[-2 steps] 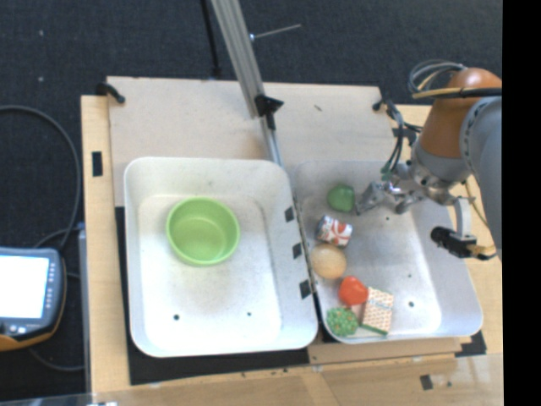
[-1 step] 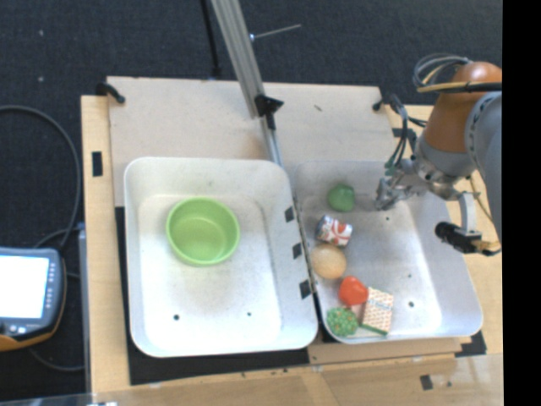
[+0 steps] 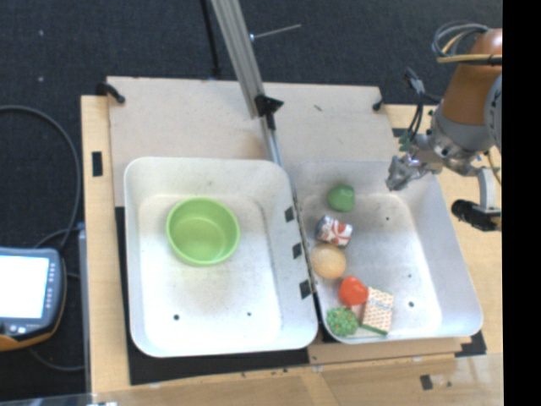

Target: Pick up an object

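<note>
The gripper (image 3: pixel 402 176) hangs over the right bin's (image 3: pixel 439 252) far edge; whether it's closed, I cannot tell. That bin holds 6 objects: 1 green ball (image 3: pixel 341 198), 1 crumpled can (image 3: pixel 334 231), 1 tan ball (image 3: pixel 329 263), 1 red piece (image 3: pixel 353 291), 1 patterned card (image 3: pixel 378 309), 1 green leafy piece (image 3: pixel 342 320). The left bin (image 3: pixel 152 311) holds 1 green bowl (image 3: pixel 203 232).

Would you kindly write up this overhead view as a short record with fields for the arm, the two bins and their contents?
arm: grey with orange band, reaching in from the right
gripper: above the right bin's far right corner, holding nothing visible
left white bin: round green plastic bowl
right white bin: small green ball, crumpled red-and-white wrapper, tan ball, red rounded object, patterned card, green leafy item
clustering: right bin's objects lie along its left side
</note>
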Controlling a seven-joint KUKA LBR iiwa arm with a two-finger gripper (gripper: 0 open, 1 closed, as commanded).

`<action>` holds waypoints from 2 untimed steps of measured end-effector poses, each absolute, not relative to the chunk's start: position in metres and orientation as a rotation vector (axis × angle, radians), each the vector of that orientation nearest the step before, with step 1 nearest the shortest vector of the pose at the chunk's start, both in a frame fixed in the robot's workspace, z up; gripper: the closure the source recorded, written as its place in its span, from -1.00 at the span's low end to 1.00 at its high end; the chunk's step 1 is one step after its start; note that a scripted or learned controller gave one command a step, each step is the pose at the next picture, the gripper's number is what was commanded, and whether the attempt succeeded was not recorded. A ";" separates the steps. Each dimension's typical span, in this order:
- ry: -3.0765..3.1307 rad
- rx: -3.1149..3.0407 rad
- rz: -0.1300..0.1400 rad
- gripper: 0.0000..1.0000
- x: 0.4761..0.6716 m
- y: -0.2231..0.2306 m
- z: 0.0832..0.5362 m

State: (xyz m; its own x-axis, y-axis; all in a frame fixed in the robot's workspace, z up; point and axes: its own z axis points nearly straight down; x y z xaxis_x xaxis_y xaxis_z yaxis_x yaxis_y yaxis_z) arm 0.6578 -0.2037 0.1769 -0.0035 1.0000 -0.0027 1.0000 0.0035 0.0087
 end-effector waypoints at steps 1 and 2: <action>2.219 2.212 0.007 1.00 0.667 -0.205 0.239; 2.221 2.210 0.005 1.00 0.668 -0.206 0.294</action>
State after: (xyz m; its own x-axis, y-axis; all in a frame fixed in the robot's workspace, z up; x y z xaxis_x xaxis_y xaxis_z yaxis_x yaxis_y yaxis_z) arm 0.6682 -0.2065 0.2944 -0.0050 1.0000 -0.0031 1.0000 0.0050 0.0080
